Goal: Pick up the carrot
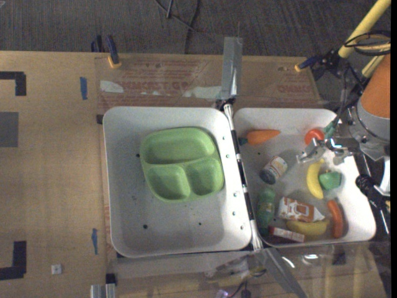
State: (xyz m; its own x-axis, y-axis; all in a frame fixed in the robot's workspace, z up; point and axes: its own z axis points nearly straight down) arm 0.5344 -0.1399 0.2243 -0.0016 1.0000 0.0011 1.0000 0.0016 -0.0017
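While the arm (376, 98) leans in from the right, its end effector (322, 146) hangs over the upper right part of the right bin (367, 228), and from where I stand I cannot tell how it is set. Nothing looks to be caught in it. The carrot (262, 136) lies on its side near the top left corner of that same bin, just beside the wall it shares with the left bin (118, 185), well apart from the end effector. A small jar (273, 169) sits below the carrot. Further right lie a yellow banana (314, 180) and a green toy (330, 180), touching or nearly so. Along the bottom of the bin I see a green bottle (266, 207), a white carton (299, 210), another yellow piece (307, 228) and an orange-red one (335, 218). The left bin holds a green divided tray (181, 162), lying flat. Both bins rest on the brown table (49, 166).
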